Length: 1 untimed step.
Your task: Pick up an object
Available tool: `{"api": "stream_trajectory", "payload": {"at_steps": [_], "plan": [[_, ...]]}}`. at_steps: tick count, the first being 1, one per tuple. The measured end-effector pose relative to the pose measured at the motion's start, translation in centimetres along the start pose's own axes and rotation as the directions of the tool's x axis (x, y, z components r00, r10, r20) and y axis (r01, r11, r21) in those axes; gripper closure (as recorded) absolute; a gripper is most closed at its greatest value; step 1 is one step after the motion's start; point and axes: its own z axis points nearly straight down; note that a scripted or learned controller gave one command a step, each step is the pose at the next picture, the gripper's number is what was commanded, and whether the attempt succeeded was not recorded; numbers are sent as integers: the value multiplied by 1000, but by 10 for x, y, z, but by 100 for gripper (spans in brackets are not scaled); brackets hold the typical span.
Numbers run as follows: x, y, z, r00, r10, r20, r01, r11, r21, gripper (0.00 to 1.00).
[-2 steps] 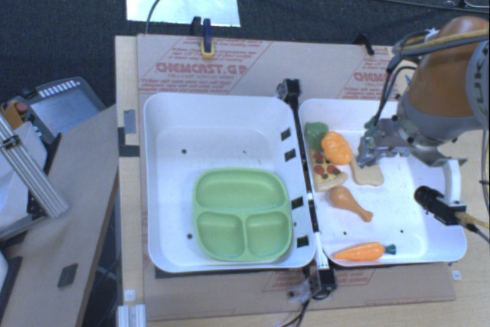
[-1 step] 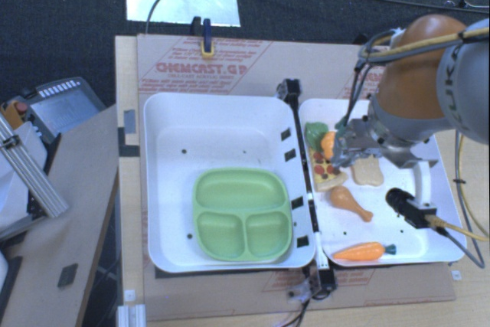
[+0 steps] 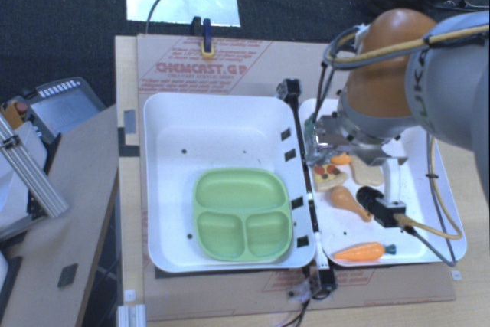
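Note:
The right bin (image 3: 440, 230) holds several toy foods. An orange carrot with a green tip (image 3: 360, 250) lies near the front wall. A tan drumstick (image 3: 348, 201) lies behind it, and a pizza slice (image 3: 329, 175) sits by the bin's left wall. A small orange piece (image 3: 340, 159) and a pale bread-like piece (image 3: 368, 175) lie just under the arm. My gripper (image 3: 329, 145) hangs low over the left part of this bin, right above the orange piece and the pizza slice. The wrist hides its tips.
The left bin (image 3: 164, 165) holds a green divided plate (image 3: 243, 213) in its front half. The bulky grey and orange arm (image 3: 398, 65) covers the back of the right bin. Black clips line the wall between the bins (image 3: 302, 180).

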Motion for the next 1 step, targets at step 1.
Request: {"api": "stream_trajectory", "payload": {"at_steps": [1], "plan": [[43, 6, 9, 1000, 1, 0, -1, 1000, 1, 100]]}}
